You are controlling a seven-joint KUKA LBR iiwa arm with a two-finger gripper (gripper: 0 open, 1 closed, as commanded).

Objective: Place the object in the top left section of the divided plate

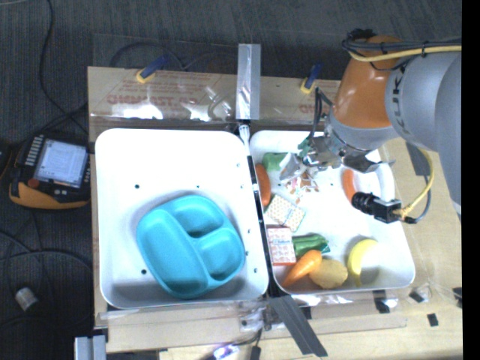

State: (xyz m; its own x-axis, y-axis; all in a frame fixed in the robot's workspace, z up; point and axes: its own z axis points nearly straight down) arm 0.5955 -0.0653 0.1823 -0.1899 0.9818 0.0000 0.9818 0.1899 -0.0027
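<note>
A: Which step is this?
B: Picking, I judge. The pincer (311, 154) hangs over the far end of the right bin (397, 270), above crinkly packets; I cannot tell whether it is open or closed.
A: And next?
B: A lift, then left to the glossy blue divided plate (191, 244) in the left bin (120, 163)

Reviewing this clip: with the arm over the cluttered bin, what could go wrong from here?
The tool hangs over tightly packed items, so it may grab the wrong one or nothing. The blue divided plate sits tilted in the left bin, so a drop aimed at the top left section could land in a neighbouring section.
</note>
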